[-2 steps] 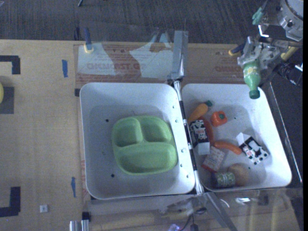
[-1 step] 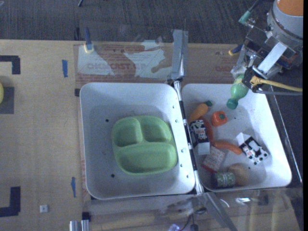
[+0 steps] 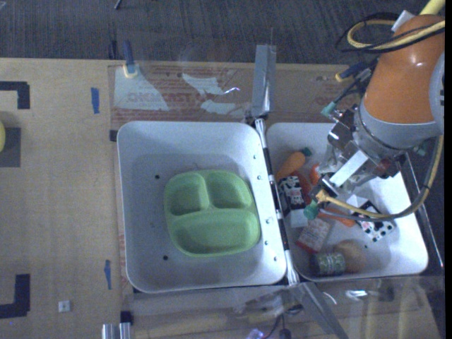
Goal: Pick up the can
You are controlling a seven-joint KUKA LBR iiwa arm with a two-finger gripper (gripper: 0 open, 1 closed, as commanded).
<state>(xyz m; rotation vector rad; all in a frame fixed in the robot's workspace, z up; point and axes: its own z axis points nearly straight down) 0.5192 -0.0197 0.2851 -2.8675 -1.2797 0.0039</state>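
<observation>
The can (image 3: pixel 330 263) is a small cylinder with a greenish label, lying on its side near the front wall of the right bin (image 3: pixel 413 260). My gripper (image 3: pixel 319 198) hangs over the middle of that bin, pointing down and to the left, behind the can and apart from it. The grey wrist and orange band (image 3: pixel 402 69) cover the bin's far right part. A red and white packet (image 3: pixel 314 234) lies between the gripper and the can.
A tan rounded lump (image 3: pixel 355 254) touches the can's right side. An orange carrot-like piece (image 3: pixel 290 165), a black and white cow-patterned item (image 3: pixel 291 189) and a spotted piece (image 3: pixel 375 228) also lie in the right bin. The left bin (image 3: pixel 134 189) holds a green divided plate (image 3: pixel 210 212).
</observation>
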